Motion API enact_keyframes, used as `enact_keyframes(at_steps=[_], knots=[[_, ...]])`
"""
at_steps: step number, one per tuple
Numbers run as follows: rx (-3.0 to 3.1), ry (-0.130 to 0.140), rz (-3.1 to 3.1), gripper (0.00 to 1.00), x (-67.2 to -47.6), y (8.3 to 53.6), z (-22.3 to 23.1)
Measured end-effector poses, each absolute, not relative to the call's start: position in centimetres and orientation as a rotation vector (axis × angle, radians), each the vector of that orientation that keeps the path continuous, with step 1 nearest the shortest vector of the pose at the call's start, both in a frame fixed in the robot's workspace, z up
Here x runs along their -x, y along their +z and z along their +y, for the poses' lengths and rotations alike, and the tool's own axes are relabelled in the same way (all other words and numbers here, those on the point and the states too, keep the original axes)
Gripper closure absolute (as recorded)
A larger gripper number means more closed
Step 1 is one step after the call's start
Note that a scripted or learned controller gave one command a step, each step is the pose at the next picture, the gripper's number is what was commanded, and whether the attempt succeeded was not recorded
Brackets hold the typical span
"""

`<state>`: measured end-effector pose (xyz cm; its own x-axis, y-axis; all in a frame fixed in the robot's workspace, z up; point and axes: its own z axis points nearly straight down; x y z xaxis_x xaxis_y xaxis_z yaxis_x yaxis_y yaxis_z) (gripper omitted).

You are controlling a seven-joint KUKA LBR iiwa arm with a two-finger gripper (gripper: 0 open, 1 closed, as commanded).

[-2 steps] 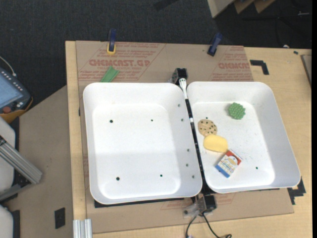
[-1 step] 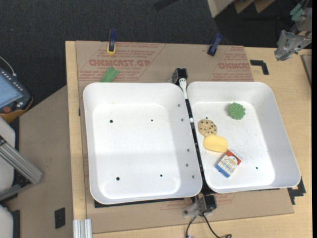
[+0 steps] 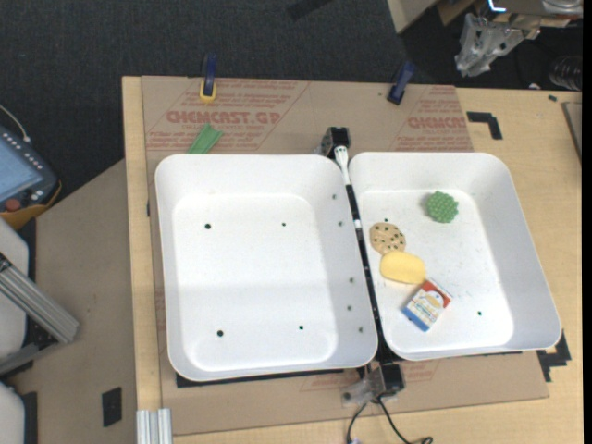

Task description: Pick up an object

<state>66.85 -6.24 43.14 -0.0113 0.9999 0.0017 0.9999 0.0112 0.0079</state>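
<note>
The right bin [image 3: 518,248] holds several small items. A green bumpy ball [image 3: 442,206] lies toward its far side. A round chocolate-chip cookie [image 3: 388,238] rests by the bin's left wall, and a yellow lump [image 3: 403,268] sits just in front of it. A small red, white and blue box [image 3: 426,304] lies nearest the front. My gripper [image 3: 481,46] hangs high at the top right, beyond the bench's far edge, well away from the bins and every item.
The left bin [image 3: 176,248] stands beside the right one, with a black divider strip [image 3: 351,215] between them. Yellow [image 3: 208,89] and blue [image 3: 400,83] clamps hold the cardboard base at the far edge. A green tag [image 3: 204,139] lies near the yellow clamp.
</note>
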Motion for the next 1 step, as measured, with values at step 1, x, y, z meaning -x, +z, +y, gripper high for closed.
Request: enact_keyframes(at_steps=[1], knots=[[-2.223,-0.011,2.235,1.00,-66.31,31.42,-1.01]])
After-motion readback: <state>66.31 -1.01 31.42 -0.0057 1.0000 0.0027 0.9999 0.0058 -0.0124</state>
